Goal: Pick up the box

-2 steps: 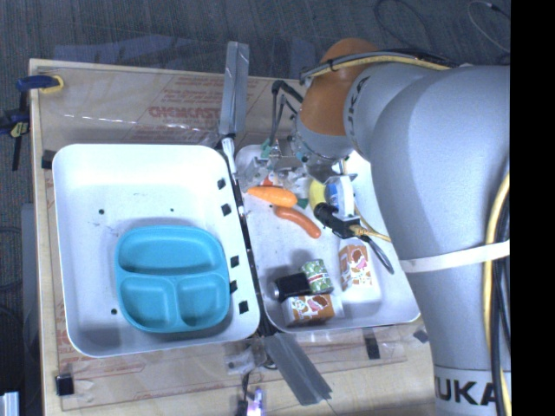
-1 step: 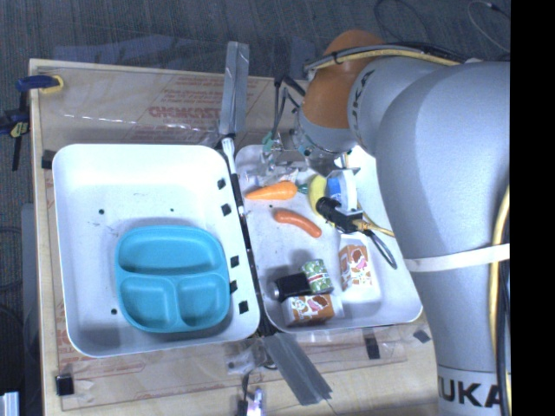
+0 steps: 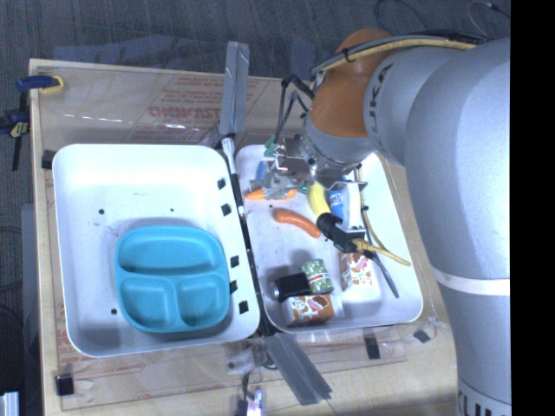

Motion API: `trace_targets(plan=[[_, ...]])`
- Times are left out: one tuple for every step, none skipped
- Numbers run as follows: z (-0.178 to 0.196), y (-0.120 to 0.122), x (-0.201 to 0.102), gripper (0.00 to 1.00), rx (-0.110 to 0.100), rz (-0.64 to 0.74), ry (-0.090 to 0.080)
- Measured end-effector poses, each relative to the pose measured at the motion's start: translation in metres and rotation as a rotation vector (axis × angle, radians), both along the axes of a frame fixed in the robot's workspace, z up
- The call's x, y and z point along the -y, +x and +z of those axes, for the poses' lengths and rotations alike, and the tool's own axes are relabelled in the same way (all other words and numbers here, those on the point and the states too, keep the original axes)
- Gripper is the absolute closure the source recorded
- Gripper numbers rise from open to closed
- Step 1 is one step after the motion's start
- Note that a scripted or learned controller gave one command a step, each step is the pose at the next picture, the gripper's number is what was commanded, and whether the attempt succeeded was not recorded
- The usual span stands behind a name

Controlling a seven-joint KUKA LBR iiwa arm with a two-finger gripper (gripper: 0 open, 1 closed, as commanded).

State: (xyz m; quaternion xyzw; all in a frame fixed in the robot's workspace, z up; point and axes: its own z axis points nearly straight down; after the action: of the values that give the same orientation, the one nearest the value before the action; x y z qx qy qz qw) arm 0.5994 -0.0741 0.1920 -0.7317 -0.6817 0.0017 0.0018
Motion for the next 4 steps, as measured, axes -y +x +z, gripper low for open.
trace_targets(plan=[[-0.1, -0.009, 0.051, 1.0, 0.002, 0.253, 0.001], [-0.038, -0.08, 0.081, 1.0, 0.003, 0.446, 0.002], [-0.081, -0.081, 0.031, 1.0, 0.006, 0.301, -0.007], [-0.079, -0.08, 0.033, 0.0, 0.01, 0.297, -0.009]])
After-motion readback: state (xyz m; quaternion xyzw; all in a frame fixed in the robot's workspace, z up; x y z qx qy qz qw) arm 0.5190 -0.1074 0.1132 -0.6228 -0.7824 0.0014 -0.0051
